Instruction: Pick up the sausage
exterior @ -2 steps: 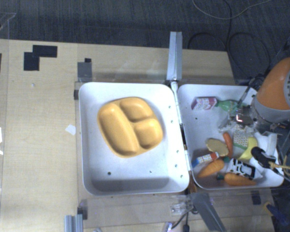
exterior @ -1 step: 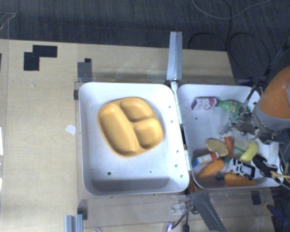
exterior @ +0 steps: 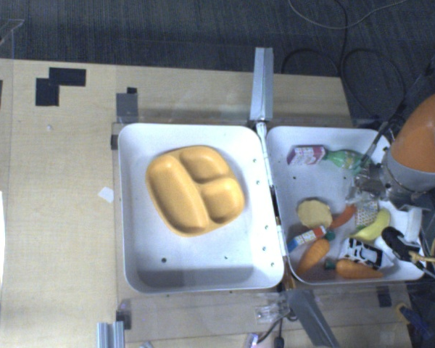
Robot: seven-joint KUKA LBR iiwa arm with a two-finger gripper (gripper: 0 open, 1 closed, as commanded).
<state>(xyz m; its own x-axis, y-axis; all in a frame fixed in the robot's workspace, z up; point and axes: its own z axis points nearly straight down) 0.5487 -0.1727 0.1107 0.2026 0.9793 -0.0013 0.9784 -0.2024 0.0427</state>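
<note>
STAGE: early, nothing lifted | TARGET: small reddish-orange sausage (exterior: 341, 217) lying in right white bin (exterior: 278, 167) beside yellow banana (exterior: 373, 225) | CLAW (exterior: 365, 189): hovers just above, spread or pressed together cannot tell | LEFT: descend, pinch, lift

A robotics lab is indicated. Two shallow white plastic bins (exterior: 130, 216) are fixed to a pale wooden bench (exterior: 51, 194). Loose black cables (exterior: 333, 20) are strewn over dark grey carpet (exterior: 167, 13).

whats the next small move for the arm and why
Probably a small shift toward the bin's near side: the gripper sits among the clutter in the right bin, next to the banana, while the likeliest sausage lies a little nearer the bin's middle.
</note>
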